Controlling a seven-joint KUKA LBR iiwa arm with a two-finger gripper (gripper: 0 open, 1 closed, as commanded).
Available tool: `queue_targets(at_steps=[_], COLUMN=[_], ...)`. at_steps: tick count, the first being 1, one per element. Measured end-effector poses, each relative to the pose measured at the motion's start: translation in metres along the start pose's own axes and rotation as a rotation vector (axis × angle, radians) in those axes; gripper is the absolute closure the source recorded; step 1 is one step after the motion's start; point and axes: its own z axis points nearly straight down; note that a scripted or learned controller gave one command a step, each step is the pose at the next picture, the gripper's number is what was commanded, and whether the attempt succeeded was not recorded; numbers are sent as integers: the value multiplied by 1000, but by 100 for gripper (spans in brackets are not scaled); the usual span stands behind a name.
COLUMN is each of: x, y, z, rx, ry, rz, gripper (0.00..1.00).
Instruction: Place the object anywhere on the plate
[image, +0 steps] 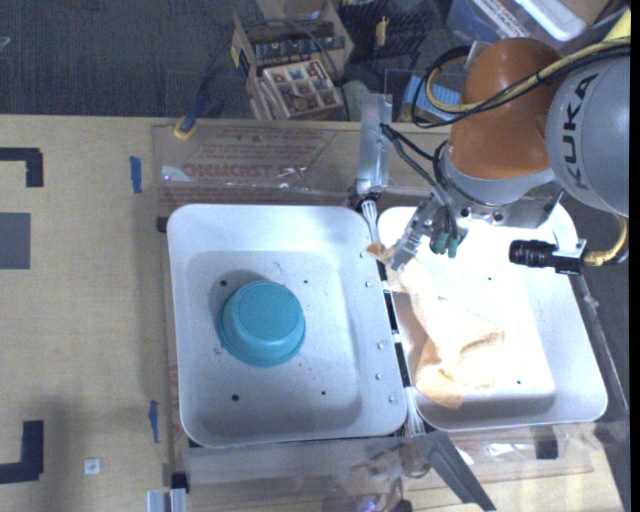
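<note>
In the left white plastic bin a round blue plate, turned upside down by the look of it, sits bare, so the placing is not yet done. In the right white bin lies a pale, washed-out object, hard to identify. The gripper hovers at that bin's far-left corner; whether it is spread or pinching cannot be told, and picking up and carrying leftward seem left.

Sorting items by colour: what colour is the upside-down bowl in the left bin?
Teal blue; the bowl shows clearly in the camera view.
</note>
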Motion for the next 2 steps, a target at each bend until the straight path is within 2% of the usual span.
queue_targets(at_steps=[1, 2], x=[23, 51], y=[42, 84], z=[-14, -12], rx=[-4, -4], ry=[-7, -7], rz=[-398, -532], gripper=[100, 100])
